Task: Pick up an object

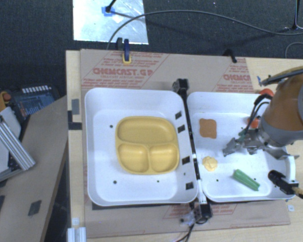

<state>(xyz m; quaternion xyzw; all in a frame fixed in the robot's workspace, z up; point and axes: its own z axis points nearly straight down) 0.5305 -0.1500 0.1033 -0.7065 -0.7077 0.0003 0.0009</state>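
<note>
The right bin (227, 112) holds three small objects. A flat brown square (208, 128) lies near its upper left. A small pale yellow lump (209, 163) rests by the divider. Toward the front edge lies a green stick-shaped piece (246, 179), slanted. My gripper (231, 147) hangs over the middle of this bin, pointing left. It is right of the yellow lump, below and right of the brown square, and above the green piece. Nothing shows in its grasp.
The left bin (98, 135) contains a yellow three-compartment plate (146, 144). A black divider rail (188, 140) runs between the bins. The grey arm with its orange band (293, 110) covers the right bin's right side. Cables cross the dark floor behind the bench.
</note>
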